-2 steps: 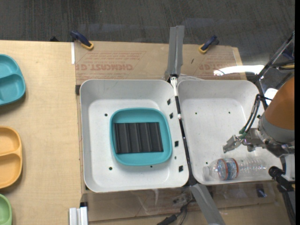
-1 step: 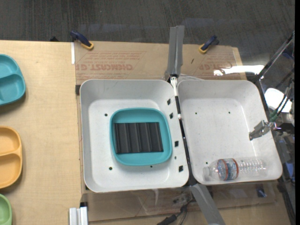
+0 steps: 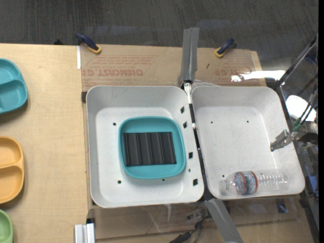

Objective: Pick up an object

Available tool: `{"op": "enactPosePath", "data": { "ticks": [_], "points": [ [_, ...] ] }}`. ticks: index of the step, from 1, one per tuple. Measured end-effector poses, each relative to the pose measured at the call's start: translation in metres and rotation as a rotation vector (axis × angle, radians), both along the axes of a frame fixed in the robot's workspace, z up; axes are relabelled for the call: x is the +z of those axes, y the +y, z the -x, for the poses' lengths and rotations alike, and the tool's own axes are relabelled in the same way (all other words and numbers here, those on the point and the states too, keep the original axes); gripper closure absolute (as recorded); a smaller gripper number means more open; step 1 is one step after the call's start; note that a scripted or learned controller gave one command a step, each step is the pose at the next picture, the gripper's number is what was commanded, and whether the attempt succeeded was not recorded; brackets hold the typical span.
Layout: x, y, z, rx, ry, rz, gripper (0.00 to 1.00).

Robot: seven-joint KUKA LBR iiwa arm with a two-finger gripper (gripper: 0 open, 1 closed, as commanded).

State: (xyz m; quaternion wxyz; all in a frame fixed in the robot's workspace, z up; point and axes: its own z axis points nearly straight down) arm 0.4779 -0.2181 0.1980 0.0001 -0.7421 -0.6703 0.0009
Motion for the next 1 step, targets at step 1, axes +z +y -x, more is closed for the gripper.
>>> {"op": "enactPosePath", "data": {
  "ticks": [1],
  "points": [
    [0.0198,0.0014,-0.0001,-0.180,0.000,0.001,0.00]
  ]
}}
